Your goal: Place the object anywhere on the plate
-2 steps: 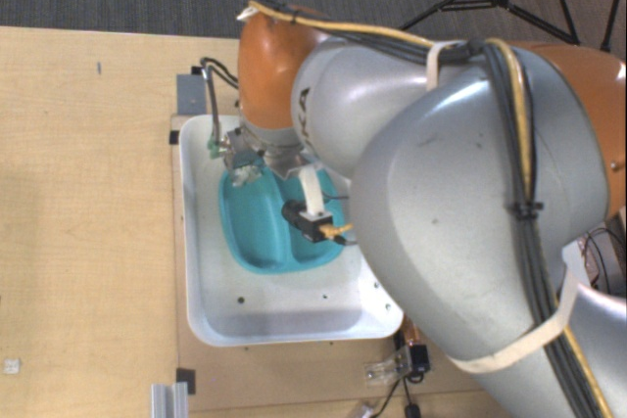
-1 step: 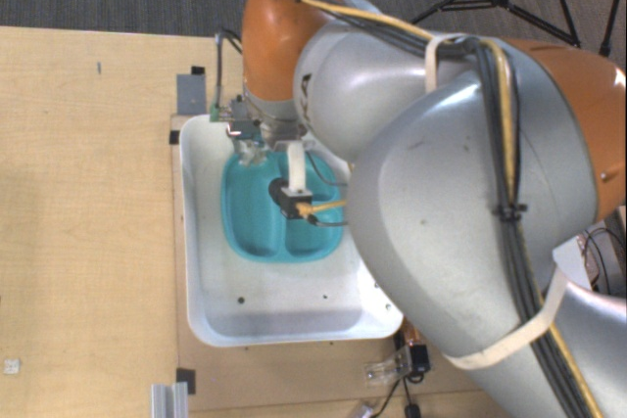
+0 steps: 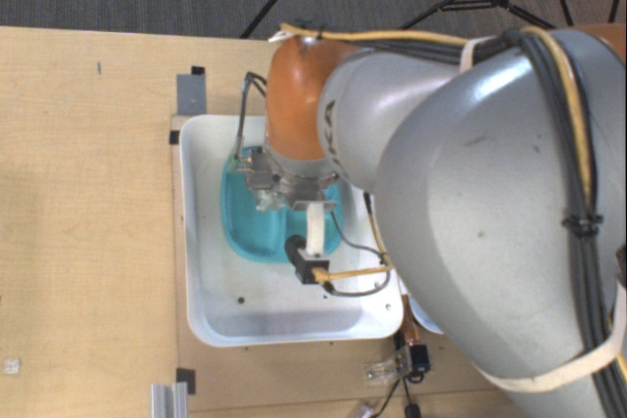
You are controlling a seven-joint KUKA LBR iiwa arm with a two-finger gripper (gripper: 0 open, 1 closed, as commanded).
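Above the translucent turquoise plate (image 3: 240, 215), rounded and glossy, in a smooth white bin (image 3: 211, 308) on the pale wooden desk (image 3: 88, 210), hangs the gripper (image 3: 284, 201) (its state and the object cannot be told).

Grey arm (image 3: 490, 201), orange wrist band (image 3: 294, 103), yellow and black cables.
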